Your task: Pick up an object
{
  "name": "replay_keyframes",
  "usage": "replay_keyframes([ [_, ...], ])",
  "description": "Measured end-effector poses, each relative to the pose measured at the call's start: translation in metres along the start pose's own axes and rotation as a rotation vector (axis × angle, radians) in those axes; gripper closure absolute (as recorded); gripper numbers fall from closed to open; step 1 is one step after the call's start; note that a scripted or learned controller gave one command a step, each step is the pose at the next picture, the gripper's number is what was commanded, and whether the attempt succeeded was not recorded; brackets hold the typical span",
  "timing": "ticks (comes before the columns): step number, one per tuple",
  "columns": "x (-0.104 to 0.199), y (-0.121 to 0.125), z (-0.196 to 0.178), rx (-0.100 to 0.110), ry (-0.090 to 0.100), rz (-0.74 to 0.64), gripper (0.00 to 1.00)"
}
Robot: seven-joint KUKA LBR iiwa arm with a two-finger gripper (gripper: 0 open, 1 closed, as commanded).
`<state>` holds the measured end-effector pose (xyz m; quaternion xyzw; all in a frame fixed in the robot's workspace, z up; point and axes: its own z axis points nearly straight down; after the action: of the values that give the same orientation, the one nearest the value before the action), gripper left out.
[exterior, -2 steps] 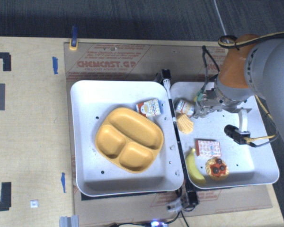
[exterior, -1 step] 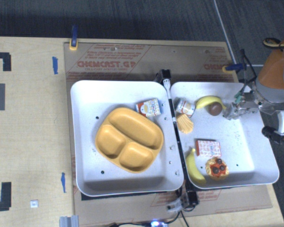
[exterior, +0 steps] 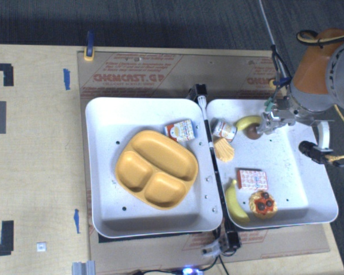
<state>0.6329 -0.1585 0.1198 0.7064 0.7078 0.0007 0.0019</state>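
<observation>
The small brown round object lying beside a yellow-green curved fruit piece is the likeliest target, judging by where the arm reaches; both sit at about 10 o'clock in the right white plastic bin. The robot's hand hangs just beside them, on their 3 o'clock side. Whether it is spread or closed I cannot tell, and nothing can be seen gripped in it.

Close by, at about 9 o'clock from the brown object, are a small silver-and-white can and a pale yellow ridged piece, both near the bin's left wall. Further toward 6 o'clock lie a red-and-white printed card box, a yellow banana and an orange pastry with dark berries. The left white bin holds a yellow 3-compartment tray and a small orange-and-white carton.

The risk, as I judge it: the round brown object could roll away on contact, or the hand could close on 2 things at once, since the fruit piece touches it.
</observation>
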Motion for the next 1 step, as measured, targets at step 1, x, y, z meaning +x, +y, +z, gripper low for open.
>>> replay_keyframes([
  [1,-0.0001,-0.0002,0.0002,0.001,0.000,0.000,0.00],
])
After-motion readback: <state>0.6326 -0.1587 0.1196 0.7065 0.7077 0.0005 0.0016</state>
